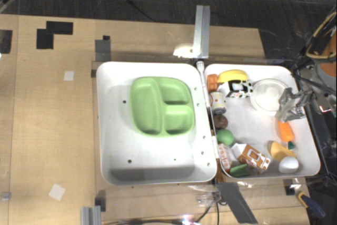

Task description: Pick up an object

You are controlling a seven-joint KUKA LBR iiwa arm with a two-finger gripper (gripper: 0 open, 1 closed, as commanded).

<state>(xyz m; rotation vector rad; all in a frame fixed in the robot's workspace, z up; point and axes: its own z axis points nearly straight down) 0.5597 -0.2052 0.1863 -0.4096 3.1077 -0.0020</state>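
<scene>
My gripper [291,111] hangs over the right side of the right bin [310,166], open, with nothing between its fingers. Just below it lies an orange carrot [286,132]. To its left stands a clear round bowl [267,95]. Further left are a yellow banana [232,76] and a black-and-white cow toy [238,88]. Along the bin's left wall sit a small can [217,103], a brown lump [221,121] and a green ball [225,137]. Near the front edge lie a brown carton [253,158], a yellow-orange piece [279,149] and a white egg [288,164].
The left bin [113,160] holds a green divided plate [160,105]. A metal post [202,29] rises behind the seam between the bins. Cables and arm hardware [321,50] crowd the right edge. Wooden bench [47,129] stretches to the left.
</scene>
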